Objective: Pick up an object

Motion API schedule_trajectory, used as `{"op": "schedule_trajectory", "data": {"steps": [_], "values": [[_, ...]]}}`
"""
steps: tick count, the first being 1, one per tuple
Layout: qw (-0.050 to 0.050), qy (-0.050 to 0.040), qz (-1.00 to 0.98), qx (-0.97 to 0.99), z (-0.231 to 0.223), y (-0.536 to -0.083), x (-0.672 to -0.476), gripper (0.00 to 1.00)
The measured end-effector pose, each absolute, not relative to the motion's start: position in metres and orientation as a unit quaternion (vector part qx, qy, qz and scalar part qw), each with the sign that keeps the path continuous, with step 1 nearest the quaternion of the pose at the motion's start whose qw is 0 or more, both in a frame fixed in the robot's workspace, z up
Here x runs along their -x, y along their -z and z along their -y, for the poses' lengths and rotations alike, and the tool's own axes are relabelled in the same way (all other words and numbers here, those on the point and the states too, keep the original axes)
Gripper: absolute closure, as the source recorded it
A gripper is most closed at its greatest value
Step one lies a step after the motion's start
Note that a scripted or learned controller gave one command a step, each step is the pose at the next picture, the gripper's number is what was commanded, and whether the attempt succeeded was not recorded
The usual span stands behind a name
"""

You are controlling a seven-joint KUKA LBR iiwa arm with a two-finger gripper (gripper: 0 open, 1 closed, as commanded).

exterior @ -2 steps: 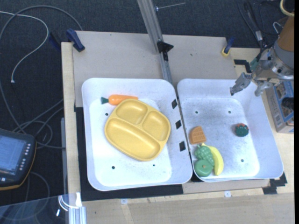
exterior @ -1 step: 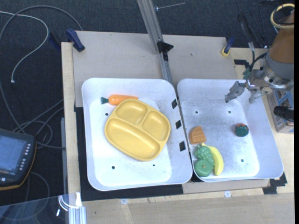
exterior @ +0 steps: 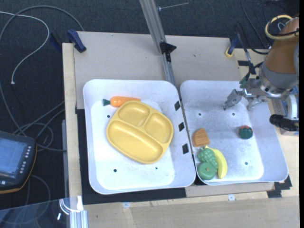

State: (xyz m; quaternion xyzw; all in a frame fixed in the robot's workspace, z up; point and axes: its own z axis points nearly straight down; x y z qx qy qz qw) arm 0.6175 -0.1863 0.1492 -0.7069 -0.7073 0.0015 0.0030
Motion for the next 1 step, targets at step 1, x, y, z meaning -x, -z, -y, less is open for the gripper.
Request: {"op": "schedule_trajectory", "data": {"steps": [1], "values": [[0.0, 0.0008, 0.708, 0.707, 0.1862, -0.1638, -0.6193, 1.0]]}}
